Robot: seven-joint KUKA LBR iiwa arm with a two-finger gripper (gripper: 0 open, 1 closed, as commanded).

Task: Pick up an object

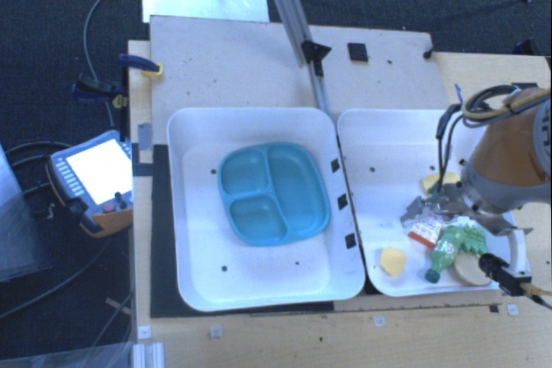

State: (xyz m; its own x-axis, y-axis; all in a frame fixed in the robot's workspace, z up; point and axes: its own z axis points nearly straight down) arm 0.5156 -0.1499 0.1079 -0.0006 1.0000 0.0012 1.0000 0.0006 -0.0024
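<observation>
1. End effector (429, 208) sits low in the right bin (371, 185), among a cluster of small items; whether it is wide, narrow or holding anything cannot be told, because the wrist and orange band hide most of it.
2. Likeliest target, in my judgement, is the green bottle (447, 250), lying on its side just beside the end effector; its long axis runs diagonally, cap toward the bin's near edge and lower left, base up and to the right.
3. Crowding is the risk: a red-and-white packet (423, 233) touches the bottle's upper side, a tan round piece (470, 270) lies against its right, so a close could catch two things or nudge the bottle away; a round bottle may also roll.
4. Farther out lie a yellow piece (392, 261), another yellow piece (434, 182), and the blue divided tray (274, 192) in the left bin (198, 271).
</observation>
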